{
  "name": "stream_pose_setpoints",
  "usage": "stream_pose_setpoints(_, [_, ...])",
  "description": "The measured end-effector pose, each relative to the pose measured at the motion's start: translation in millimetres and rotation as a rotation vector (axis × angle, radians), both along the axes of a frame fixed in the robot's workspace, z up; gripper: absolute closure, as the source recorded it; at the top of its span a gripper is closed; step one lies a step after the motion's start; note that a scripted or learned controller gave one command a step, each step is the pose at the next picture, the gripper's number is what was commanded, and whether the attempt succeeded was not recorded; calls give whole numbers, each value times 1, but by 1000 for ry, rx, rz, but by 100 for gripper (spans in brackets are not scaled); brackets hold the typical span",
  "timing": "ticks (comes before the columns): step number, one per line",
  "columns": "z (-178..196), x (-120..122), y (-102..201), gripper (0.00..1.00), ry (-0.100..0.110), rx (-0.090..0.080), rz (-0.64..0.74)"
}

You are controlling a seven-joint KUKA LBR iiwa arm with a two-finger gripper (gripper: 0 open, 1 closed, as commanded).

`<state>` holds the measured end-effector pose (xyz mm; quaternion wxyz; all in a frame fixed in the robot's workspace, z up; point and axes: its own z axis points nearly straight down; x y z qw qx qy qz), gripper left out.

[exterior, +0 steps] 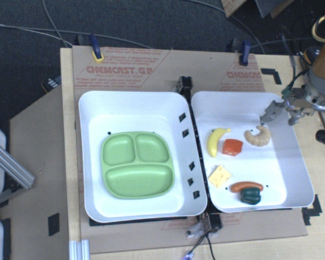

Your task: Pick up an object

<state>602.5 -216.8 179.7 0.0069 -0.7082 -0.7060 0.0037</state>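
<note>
The right bin holds a yellow banana, a red block, a tan shrimp-shaped piece, a yellow cheese wedge, a red-orange sausage and a dark green piece. My gripper hangs over the bin's upper right part, just above and to the right of the shrimp piece. Its fingers stand open and spread, with nothing between them.
The left bin contains a green divided plate. A black divider with clips runs between the two bins. Cables and clamps lie behind the bench's far edge.
</note>
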Motion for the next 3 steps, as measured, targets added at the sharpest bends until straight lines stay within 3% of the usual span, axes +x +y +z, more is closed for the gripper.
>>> stream_pose_setpoints(1, [8,4,1,0,-14,-4,4])
stream_pose_setpoints(3, [-97,5,7,0,-10,1,5])
